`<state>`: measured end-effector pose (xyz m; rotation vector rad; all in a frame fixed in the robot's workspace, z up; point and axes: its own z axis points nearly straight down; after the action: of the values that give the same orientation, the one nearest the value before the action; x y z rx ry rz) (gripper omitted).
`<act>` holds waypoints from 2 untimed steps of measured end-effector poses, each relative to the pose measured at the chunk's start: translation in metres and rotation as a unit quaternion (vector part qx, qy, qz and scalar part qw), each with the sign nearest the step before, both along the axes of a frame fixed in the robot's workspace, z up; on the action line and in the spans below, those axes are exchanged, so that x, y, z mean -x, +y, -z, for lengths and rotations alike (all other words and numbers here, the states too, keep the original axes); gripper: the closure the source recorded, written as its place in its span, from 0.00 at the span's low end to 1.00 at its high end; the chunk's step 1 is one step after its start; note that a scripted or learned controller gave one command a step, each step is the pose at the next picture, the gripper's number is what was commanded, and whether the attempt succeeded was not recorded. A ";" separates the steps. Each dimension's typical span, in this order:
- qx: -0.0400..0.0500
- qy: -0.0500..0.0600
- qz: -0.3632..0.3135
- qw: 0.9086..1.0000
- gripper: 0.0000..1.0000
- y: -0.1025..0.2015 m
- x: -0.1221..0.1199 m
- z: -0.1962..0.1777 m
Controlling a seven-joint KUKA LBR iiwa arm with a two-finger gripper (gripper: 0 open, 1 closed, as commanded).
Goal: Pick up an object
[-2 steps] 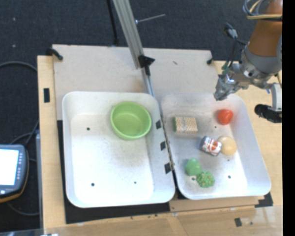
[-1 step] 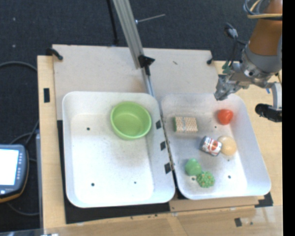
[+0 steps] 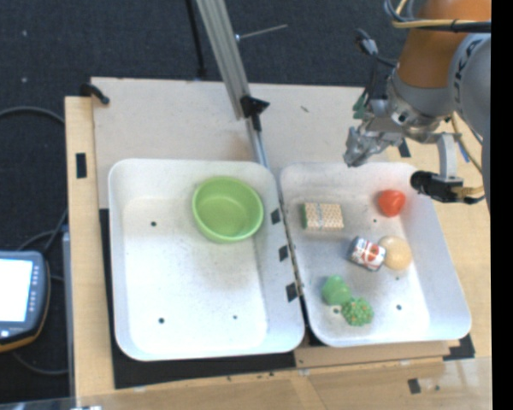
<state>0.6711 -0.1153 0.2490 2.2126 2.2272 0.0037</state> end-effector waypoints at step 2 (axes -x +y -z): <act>0.000 0.002 0.000 1.000 1.00 0.106 0.002 0.019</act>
<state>0.6695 -0.0098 0.2304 2.2152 2.2300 -0.0012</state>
